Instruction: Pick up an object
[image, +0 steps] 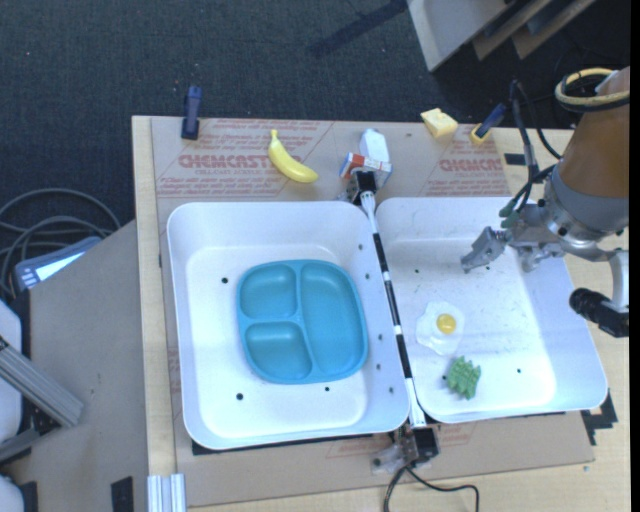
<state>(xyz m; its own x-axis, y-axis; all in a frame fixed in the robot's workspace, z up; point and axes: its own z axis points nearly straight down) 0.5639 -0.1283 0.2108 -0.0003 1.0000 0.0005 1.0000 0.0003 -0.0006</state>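
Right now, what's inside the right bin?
The right bin holds a fried egg toy and a green broccoli-like piece near its front. The end effector hangs over its back part, covering some floor there.

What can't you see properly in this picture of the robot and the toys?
- The arm in the camera view: its upper part is cut off by the right edge.
- The small box behind the bins: its label is too small to read.
- The fried egg toy and green toy in the right bin: fine details are too small to tell.
- Cables at the left: cut off by the edge.
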